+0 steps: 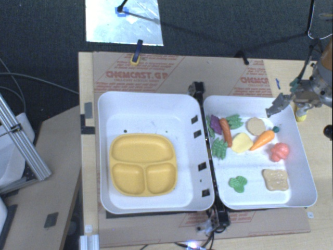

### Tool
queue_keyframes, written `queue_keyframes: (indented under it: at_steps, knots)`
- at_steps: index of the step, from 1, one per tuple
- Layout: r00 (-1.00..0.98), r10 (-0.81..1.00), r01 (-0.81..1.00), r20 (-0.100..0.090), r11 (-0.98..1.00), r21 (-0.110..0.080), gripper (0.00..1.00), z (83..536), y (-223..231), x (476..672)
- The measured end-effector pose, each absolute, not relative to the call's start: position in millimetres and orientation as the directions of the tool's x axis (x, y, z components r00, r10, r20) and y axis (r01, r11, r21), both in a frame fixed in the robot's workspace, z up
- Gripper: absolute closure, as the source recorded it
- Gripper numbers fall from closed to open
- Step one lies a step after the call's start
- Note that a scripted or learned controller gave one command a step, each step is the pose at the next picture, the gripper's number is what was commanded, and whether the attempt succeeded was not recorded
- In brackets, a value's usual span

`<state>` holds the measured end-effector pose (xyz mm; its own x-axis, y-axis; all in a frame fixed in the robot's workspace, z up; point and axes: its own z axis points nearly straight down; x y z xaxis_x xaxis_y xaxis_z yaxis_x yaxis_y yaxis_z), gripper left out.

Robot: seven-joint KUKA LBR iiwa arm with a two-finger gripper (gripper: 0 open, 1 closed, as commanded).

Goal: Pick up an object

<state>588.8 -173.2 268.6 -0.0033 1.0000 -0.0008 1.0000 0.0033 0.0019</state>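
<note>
Approach step: gripper (276, 106) hovers over far right corner of right bin (307, 191), nothing between its fingers; whether they are apart, cannot tell. Nearest candidates: carrot (261, 139), tan round slice (255, 125), just below. Next: descend, centre over one item, close.

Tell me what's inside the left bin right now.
The left bin holds a yellow divided tray, its three compartments bare. Whatever lies under the tray is covered.

My rig's grey metal KUKA arm (323, 85) shows an orange patch at its upper edge, a yellow fitting beneath, and a dark grey two-finger gripper (276, 107).
</note>
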Motion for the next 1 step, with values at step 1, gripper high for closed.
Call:
queue_keyframes:
  at_steps: [1]
  knots:
    - [0.000,1.000,1.000,0.001,0.000,-0.002,0.00,188.3,-181.3,510.6]
